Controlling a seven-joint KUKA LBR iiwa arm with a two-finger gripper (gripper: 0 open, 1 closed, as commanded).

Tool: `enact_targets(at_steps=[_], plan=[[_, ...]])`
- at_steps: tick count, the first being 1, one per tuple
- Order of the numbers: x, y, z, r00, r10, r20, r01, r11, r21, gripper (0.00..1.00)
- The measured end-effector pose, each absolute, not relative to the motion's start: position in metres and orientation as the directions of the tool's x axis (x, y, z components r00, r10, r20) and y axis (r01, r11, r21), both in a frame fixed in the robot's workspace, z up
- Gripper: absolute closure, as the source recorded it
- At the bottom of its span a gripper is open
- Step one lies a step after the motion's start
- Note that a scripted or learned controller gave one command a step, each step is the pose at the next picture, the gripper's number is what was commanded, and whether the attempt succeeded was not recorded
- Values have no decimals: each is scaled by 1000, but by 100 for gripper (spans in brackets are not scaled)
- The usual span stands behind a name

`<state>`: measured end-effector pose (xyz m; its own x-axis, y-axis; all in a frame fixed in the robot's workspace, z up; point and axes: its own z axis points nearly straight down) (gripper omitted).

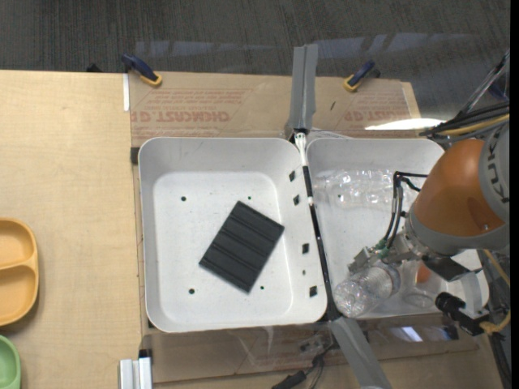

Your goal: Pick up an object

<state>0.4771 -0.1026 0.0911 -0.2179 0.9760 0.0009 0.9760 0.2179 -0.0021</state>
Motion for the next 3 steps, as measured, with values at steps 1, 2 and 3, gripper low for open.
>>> enact_targets(at_steps=[1, 2, 3], plan=[[478, -103, 100, -215, 977, 0, 977, 215, -2, 100], [478, -103, 100, -215, 977, 0, 977, 215, -2, 0], [478, -104, 108, -212, 977, 0, 977, 212, -2, 100]])
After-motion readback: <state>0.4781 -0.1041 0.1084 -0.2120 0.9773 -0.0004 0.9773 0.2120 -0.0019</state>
